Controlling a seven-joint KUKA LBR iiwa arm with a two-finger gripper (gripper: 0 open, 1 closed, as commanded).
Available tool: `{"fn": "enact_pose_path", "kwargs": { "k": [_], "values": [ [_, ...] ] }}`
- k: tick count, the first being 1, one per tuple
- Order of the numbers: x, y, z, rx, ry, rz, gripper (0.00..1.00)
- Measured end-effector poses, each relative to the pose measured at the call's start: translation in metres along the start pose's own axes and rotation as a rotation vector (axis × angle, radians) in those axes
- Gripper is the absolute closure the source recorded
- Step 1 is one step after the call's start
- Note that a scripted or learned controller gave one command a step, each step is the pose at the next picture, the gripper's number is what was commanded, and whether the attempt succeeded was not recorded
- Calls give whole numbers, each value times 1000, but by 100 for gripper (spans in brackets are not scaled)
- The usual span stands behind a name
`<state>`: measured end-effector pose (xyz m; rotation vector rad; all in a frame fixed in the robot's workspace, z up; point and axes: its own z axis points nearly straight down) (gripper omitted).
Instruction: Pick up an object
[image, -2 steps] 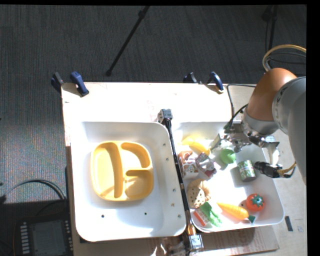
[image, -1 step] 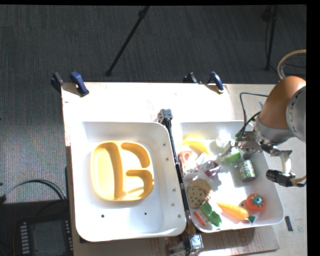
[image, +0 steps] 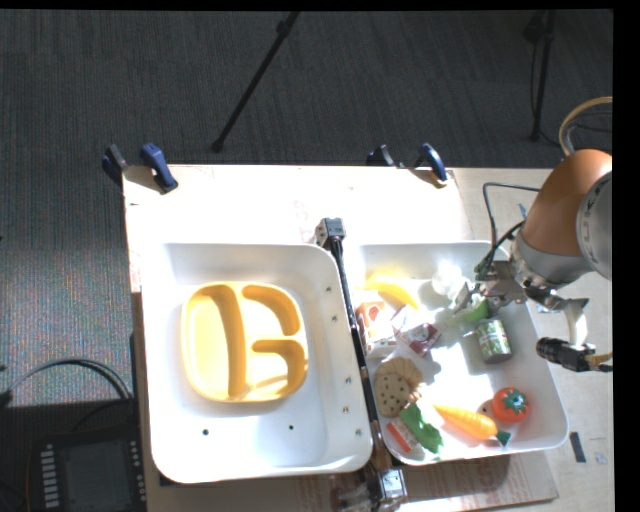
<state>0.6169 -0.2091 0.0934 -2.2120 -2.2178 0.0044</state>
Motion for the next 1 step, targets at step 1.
{"fn": "enact_pose_path", "kwargs": {
  "k": [1],
  "values": [
    [82,28,-119,-8,-3,-2,100]
  ]
}}
